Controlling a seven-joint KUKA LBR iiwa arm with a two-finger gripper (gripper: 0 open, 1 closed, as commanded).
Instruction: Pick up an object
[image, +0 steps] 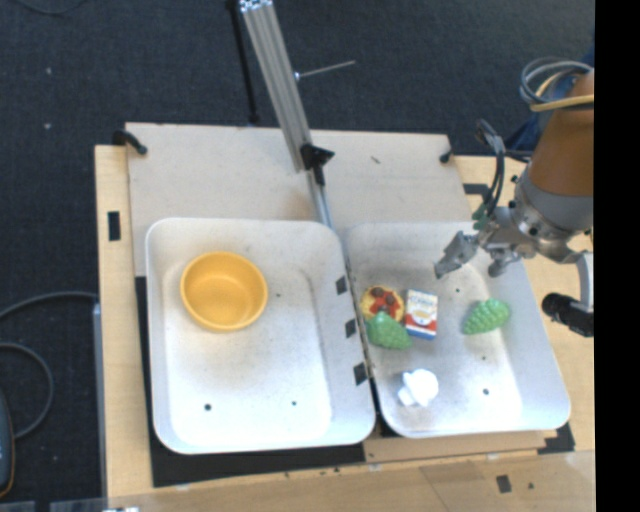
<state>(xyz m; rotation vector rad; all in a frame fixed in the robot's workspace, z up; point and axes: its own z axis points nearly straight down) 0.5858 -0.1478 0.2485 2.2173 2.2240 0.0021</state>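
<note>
While the left bin (250, 400) carries a yellow bowl (224, 290), the right bin (520, 400) crowds a white lump (418, 387), a green toy (387, 331), a small carton (421, 313) and a red-yellow piece (381, 299) near the divider — bare floor lies around another green toy (486, 317). Above it hangs the gripper (476, 257), fingers spread, holding nothing.

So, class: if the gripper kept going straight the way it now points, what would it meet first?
The gripper points down over the right bin. Likely it meets bare bin floor, just above the green toy; depth is hard to judge.
</note>
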